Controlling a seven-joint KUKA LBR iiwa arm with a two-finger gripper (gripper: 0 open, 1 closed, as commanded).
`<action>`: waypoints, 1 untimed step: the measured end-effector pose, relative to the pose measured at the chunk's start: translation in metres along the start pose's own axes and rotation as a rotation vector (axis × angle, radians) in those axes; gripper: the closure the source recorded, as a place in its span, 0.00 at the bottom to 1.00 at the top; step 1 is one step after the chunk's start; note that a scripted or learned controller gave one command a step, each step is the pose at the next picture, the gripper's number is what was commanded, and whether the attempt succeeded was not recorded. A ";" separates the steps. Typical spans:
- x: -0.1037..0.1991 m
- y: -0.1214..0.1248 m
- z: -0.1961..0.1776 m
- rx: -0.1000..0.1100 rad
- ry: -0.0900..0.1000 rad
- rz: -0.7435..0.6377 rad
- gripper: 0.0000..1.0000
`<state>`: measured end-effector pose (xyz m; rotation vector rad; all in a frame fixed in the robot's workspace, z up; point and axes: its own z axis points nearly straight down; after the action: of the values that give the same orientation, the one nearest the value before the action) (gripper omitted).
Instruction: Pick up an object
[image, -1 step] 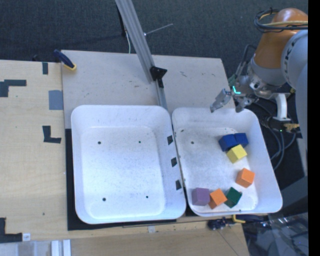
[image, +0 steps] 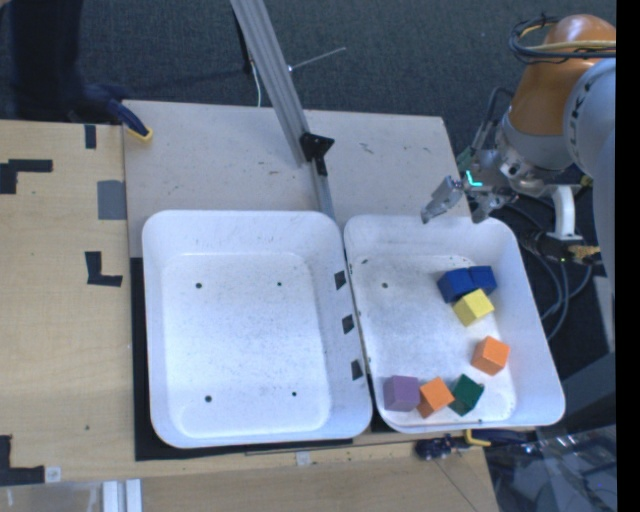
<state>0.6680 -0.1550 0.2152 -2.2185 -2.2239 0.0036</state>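
Several small blocks lie in the right bin (image: 400, 330): a blue one (image: 464, 281) with a yellow one (image: 474, 306) touching its near side, an orange one (image: 490, 355) near the right wall, and a purple block (image: 402, 392), a second orange block (image: 434, 396) and a dark green block (image: 465, 394) in a row at the front. My gripper (image: 458, 203) hangs over the bin's far right rim, beyond the blue block. Its two fingers stand apart with nothing between them.
The left bin (image: 240, 330) sits beside the right one, with black clips (image: 347, 322) along the shared wall. A slanted metal bar (image: 285, 90) crosses the bench behind the bins. Cables (image: 560, 260) trail at the right of the bench.
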 end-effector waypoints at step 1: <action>-0.002 0.009 0.057 0.004 0.001 0.000 0.00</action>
<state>0.6765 -0.1566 0.1579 -2.2160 -2.2218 0.0073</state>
